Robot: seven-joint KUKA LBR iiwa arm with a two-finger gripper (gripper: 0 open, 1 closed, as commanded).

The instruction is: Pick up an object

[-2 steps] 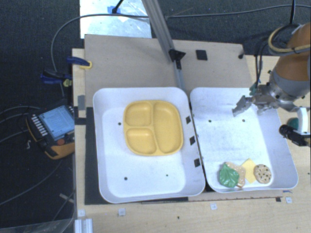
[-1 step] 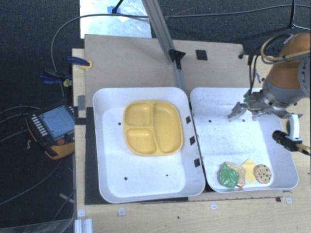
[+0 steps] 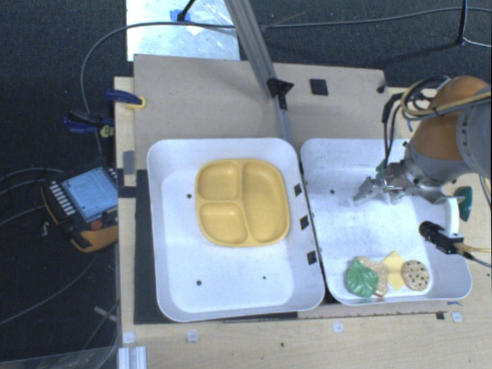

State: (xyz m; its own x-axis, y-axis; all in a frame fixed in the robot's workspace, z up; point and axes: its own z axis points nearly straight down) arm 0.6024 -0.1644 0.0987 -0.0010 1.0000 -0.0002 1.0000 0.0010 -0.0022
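In the right bin (image 3: pixel 338 229), near its front edge, lie a green leafy toy (image 3: pixel 361 278), a yellow wedge (image 3: pixel 393 268) and a round cookie with dark chips (image 3: pixel 415 274), close together. My gripper (image 3: pixel 372 188) hangs over the bin's upper middle, well behind those objects, pointing left from the arm's wrist (image 3: pixel 419 177). I see nothing between its metal fingers.
The left bin (image 3: pixel 173 229) holds a yellow three-compartment plate (image 3: pixel 242 202). A grey slanted pole (image 3: pixel 257 48) crosses the back of the bench. Black clips (image 3: pixel 304 221) sit along the seam between the bins. A handheld device (image 3: pixel 81 198) lies off the bench to the left.
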